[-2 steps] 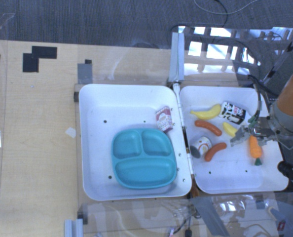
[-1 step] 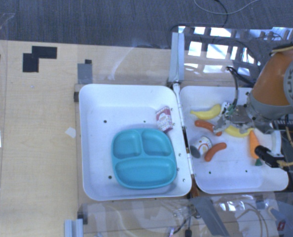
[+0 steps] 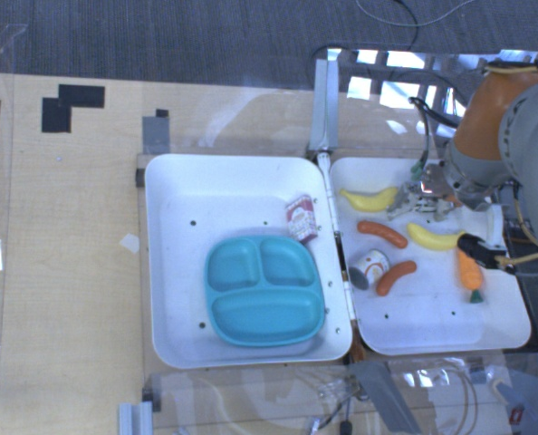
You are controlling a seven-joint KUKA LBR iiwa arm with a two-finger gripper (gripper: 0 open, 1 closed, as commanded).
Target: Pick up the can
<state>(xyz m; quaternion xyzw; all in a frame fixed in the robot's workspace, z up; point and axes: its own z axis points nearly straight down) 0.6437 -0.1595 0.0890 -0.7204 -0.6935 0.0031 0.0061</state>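
The can lay on its side in the right bin, near the left wall, and looked hard, smooth and roly, best pinched across its round middle, while the gripper hung farther back.

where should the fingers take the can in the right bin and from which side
Probably across the round body of the small white and orange can, coming from above. It lies on its side with a dark end facing left; the sausage sits close on its right, so close the fingers across the other sides.
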